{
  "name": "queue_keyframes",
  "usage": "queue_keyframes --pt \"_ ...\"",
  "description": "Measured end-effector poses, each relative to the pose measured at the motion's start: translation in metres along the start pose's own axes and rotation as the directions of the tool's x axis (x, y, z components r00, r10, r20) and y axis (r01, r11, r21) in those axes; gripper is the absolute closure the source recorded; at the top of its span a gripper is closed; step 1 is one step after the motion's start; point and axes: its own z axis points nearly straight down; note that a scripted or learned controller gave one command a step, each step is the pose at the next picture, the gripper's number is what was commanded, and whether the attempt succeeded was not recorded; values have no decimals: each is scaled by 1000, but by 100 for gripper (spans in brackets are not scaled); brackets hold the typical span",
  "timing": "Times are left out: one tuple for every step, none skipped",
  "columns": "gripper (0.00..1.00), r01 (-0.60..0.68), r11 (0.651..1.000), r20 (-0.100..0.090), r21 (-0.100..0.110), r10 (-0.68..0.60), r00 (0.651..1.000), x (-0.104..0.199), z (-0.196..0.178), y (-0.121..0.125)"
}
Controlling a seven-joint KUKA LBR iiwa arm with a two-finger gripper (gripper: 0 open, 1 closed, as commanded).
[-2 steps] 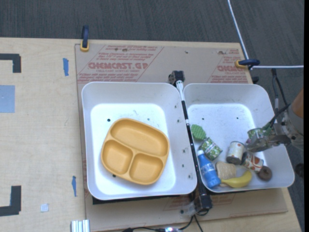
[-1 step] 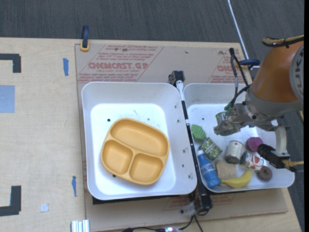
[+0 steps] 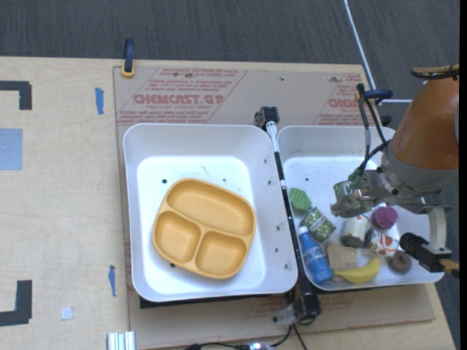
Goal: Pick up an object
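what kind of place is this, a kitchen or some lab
Most likely a robotics lab test bench, not a kitchen. Two white bins sit on a board clamped to a wooden bench, a grey and orange arm reaches over the right bin's toy clutter, and blue tape marks dot the bench.

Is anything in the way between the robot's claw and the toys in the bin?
Nothing visible is. The gripper sits low in the right bin, right over the pile, beside the purple toy and above the banana. The toys crowd each other closely.
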Motion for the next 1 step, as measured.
queue_keyframes --pt "100 1 1000 1 -4 -1 1000 0 -10 2"
